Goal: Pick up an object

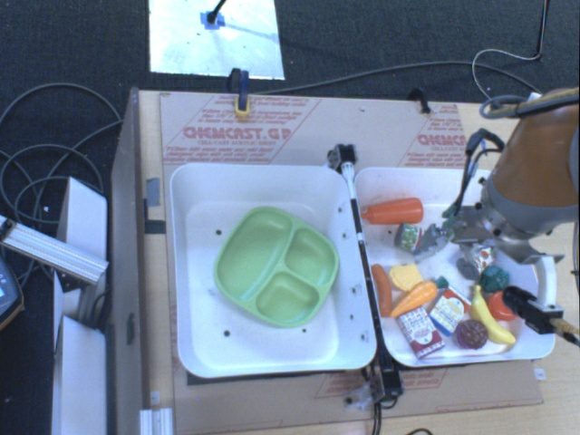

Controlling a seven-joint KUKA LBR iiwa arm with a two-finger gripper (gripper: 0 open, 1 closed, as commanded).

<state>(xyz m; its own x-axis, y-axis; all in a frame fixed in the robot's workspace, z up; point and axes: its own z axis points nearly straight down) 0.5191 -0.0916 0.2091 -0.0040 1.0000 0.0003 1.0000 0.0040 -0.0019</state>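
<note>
**Arm low over the right bin, among the toy food**

Right now the grey arm with its orange band [542,157] reaches in from three o'clock and hangs over the right bin [381,181]. Its gripper [441,234] sits near the bin's middle, just beside a small green and white can [409,236] lying at its nine o'clock. Whether the fingers are open or closed I cannot tell; the metal parts blur together, and nothing can be seen clamped between them.

Toy food lies all over the right bin. A large orange carrot [392,211] lies at twelve o'clock of the can, near the bin's back wall. At six o'clock of the gripper are a yellow piece [406,276], a smaller carrot [414,298] tilted across it, and a thin reddish piece [382,289] close to the divider. Toward five o'clock lie a red and white carton [421,332], a second small packet [448,312], a dark round fruit [470,333], a banana [490,319] and a red item with a green top [497,284], partly under the arm.

The left bin [195,243] holds a green divided plate [276,265], resting slightly tilted near its centre. Both bins stand side by side on the table [272,130], which is covered by a printed sheet.
</note>
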